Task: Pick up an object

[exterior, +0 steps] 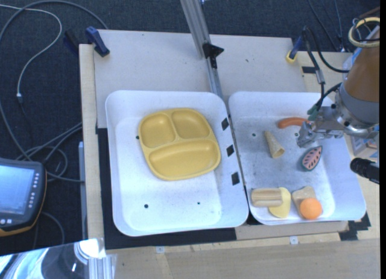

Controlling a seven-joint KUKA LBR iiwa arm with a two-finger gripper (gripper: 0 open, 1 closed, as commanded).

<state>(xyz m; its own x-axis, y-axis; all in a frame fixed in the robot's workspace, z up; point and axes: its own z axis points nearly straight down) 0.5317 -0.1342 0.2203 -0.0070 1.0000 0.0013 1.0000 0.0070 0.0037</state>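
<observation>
At the right of the frame, in the right bin (338,106), we see the gripper (309,134) hanging with nothing visibly between its fingers; whether they are spread or closed we cannot tell. The watermelon slice (311,158) lies just below it, long axis tilted from lower left to upper right. We judge this the nearest target, ahead of the orange carrot (289,122) at its upper left.
</observation>
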